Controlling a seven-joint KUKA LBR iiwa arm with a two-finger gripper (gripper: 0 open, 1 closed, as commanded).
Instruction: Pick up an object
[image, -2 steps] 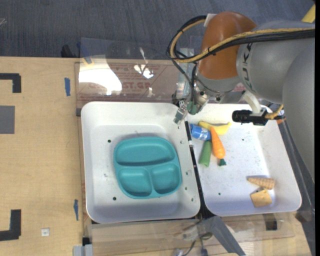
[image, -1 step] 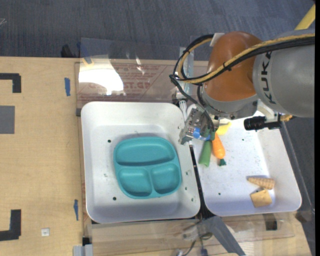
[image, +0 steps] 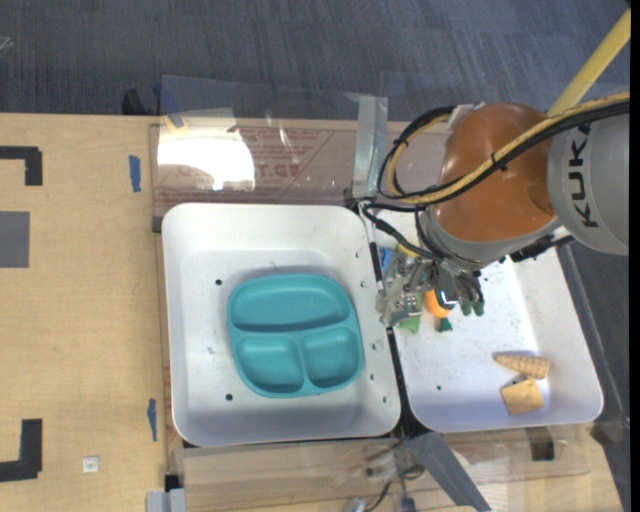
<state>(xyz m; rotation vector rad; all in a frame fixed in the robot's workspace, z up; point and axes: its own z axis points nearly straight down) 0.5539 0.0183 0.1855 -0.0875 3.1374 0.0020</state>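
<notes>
Work looks midway: the gripper (image: 432, 300) hangs low in the right bin (image: 570, 330) over a small orange-and-green toy (image: 440, 308). Whether it grips, I cannot tell; lifting remains.

In the left bin (image: 190, 250) we see a teal divided tray (image: 295, 333) filling the middle, leaving only a bare strip along each wall and the corners open. The right bin (image: 570, 350) offers more room: its floor along the near edge and the right wall is open, apart from two tan pieces, a cone-shaped piece (image: 523, 364) and a tan block (image: 522, 397), lying just beside each other near the near right corner. The arm (image: 495, 185) with its cables hangs over the far left part of that bin, and the gripper (image: 432, 297) with a small orange and green object (image: 440, 310) crowds the strip beside the shared wall. A clear upright panel (image: 260, 150) closes the far edge of the left bin.
</notes>
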